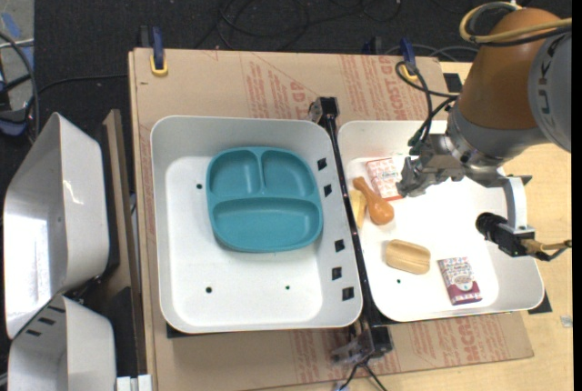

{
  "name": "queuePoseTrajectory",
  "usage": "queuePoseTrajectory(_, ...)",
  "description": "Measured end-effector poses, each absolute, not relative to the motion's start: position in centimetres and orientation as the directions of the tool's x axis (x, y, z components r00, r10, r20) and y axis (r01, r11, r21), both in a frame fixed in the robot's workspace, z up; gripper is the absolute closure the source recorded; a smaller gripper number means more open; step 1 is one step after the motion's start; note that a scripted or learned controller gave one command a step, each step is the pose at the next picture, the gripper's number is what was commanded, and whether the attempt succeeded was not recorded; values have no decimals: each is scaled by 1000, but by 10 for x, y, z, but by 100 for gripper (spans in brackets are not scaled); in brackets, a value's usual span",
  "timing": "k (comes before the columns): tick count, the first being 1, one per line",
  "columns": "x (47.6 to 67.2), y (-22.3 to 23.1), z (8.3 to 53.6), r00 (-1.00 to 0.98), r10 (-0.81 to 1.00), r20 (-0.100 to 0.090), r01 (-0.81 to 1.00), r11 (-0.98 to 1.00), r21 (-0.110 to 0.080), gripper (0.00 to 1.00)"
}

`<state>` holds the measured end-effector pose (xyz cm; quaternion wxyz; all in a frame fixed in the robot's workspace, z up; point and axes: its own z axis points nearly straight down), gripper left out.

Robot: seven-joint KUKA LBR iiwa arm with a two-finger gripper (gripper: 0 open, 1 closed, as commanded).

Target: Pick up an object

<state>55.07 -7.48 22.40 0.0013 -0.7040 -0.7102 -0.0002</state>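
Grey arm (509,98) reaching left, end effector (411,177) low over pink packet (383,177).

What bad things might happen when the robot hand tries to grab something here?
1. The gripper sits over the small pink-and-white packet, which lies flat, so the fingers may slide off it.
2. The orange wooden spoon lies right beside that packet, so it may get bumped or grabbed by mistake.
3. Both lie close to the right bin's wall, so the gripper might knock against it.
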Motion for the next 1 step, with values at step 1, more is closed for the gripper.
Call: queuePoseTrajectory(1,557,-27,219,-7,1000,1,1000,7,-1,100)
